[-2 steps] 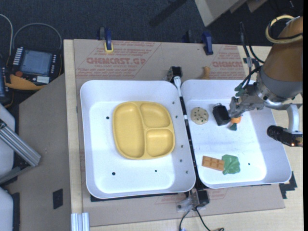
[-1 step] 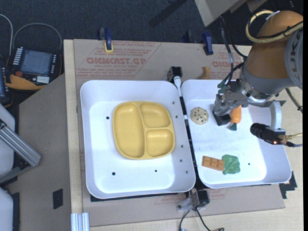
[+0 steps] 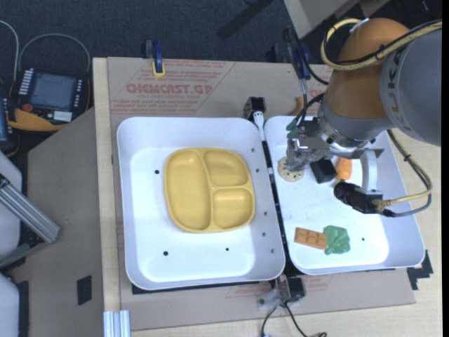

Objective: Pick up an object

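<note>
Gripper (image 3: 306,159) hung low over the right bin (image 3: 400,248); its state could not be told. A yellow divided plate (image 3: 209,188) lay in the left bin (image 3: 140,244).

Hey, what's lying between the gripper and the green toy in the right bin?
In the camera view, between the gripper and the green toy there is bare white bin floor; the orange cracker lies beside the toy.

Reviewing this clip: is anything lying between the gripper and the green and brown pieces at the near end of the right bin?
Nothing visible does. The gripper hangs over the right bin's far end near a small round tan piece; the brown waffle-like piece and green toy lie nearer the camera, with bare bin floor in between.
</note>
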`<state>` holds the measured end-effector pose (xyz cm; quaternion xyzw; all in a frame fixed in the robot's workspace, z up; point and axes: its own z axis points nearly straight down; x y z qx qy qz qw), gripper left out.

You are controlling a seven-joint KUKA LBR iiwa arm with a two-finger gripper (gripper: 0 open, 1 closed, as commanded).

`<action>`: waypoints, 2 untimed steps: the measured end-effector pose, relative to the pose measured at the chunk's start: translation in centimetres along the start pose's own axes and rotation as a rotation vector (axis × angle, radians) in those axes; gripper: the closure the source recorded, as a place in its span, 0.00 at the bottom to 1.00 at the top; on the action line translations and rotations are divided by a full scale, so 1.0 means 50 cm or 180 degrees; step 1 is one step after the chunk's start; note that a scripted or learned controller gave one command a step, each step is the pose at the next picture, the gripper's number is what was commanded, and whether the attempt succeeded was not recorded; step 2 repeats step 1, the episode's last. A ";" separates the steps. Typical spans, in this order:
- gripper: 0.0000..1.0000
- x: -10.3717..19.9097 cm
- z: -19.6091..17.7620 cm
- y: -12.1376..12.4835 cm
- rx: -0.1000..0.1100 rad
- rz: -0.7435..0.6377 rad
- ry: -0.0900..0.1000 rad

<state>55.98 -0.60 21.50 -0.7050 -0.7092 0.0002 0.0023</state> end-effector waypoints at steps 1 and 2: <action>1.00 0.100 0.015 -0.001 0.0003 0.0002 -0.0001; 1.00 0.100 0.015 -0.001 0.0003 0.0002 -0.0001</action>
